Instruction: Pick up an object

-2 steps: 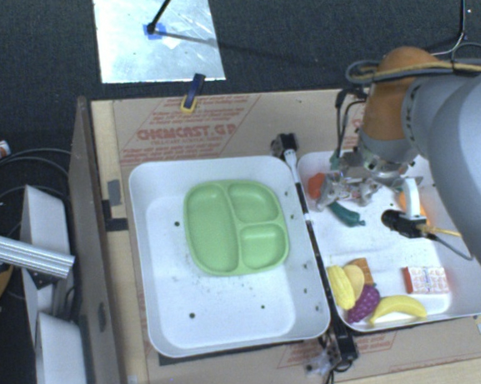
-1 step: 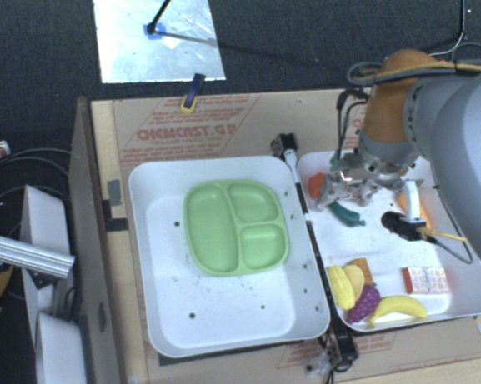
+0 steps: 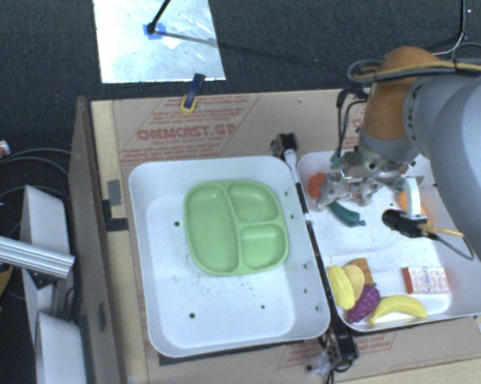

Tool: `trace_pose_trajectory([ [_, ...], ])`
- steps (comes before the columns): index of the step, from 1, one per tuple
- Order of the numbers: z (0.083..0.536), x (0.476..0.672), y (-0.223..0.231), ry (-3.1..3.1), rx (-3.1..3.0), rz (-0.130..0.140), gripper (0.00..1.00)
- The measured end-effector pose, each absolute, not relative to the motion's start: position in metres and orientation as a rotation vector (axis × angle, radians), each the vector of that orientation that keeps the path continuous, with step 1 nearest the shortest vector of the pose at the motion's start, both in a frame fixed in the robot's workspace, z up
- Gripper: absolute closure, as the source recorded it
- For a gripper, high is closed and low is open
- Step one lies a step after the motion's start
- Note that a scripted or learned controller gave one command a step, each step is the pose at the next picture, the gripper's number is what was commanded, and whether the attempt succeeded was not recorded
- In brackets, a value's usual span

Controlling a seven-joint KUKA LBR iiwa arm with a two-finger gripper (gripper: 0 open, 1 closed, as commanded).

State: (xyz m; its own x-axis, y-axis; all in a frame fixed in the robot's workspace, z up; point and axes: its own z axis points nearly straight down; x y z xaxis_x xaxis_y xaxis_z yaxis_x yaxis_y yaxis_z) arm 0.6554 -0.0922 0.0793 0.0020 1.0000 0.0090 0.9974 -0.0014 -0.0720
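Note:
My gripper (image 3: pixel 346 189) hangs low over the far left part of the right bin (image 3: pixel 467 297). A red-orange piece (image 3: pixel 316 184) lies just left of it. A dark green piece (image 3: pixel 344 214) lies right below it, close to it or touching; I cannot tell which. Nothing shows as held. At the bin's near end lie a yellow fruit (image 3: pixel 341 285), purple grapes (image 3: pixel 363 303), a banana (image 3: pixel 398 307) and a small red and white box (image 3: pixel 425 279). A small orange piece (image 3: pixel 403 200) sits by the arm.
The left bin (image 3: pixel 172 318) holds a light green divided plate (image 3: pixel 235 227). A black bar (image 3: pixel 303 215) runs between the two bins. The grey arm with its orange band (image 3: pixel 405 64) covers the right bin's far right corner.

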Motion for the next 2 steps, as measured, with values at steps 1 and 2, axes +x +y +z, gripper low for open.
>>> trace_pose_trajectory([
  [1, 0.079, 0.655, -0.090, -2.180, -2.189, 0.072, 0.00],
  [2, 0.080, 0.644, -0.086, -2.203, -2.216, 0.027, 0.00],
])
